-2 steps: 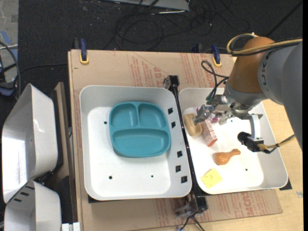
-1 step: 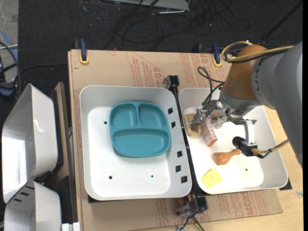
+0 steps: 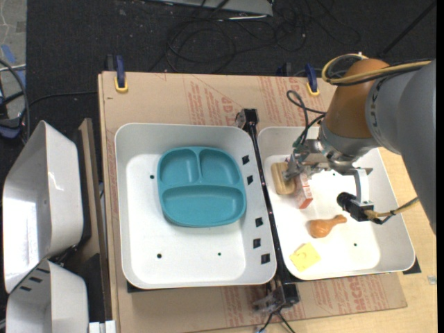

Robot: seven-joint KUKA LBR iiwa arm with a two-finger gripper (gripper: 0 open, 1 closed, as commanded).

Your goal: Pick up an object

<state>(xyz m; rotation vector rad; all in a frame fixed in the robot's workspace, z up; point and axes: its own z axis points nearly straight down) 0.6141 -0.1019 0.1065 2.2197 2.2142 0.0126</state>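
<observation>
In the right bin [image 3: 388,252] lie a tan bread-like slice [image 3: 280,179], a small red and white piece [image 3: 304,199], a brown drumstick [image 3: 326,225] and a yellow square with holes [image 3: 305,257]. My gripper [image 3: 298,166] hangs low over the bin's upper left part, right beside the tan slice and just above the red and white piece. The wrist and its orange band [image 3: 350,109] hide the fingertips from above. I cannot see any object held between them.
The left bin [image 3: 139,241] holds a teal divided plate [image 3: 201,186]. A black clip strip [image 3: 258,186] runs between the bins. A black cable plug [image 3: 350,205] hangs from the wrist over the right bin. White tubs [image 3: 41,200] stand off the bench's left.
</observation>
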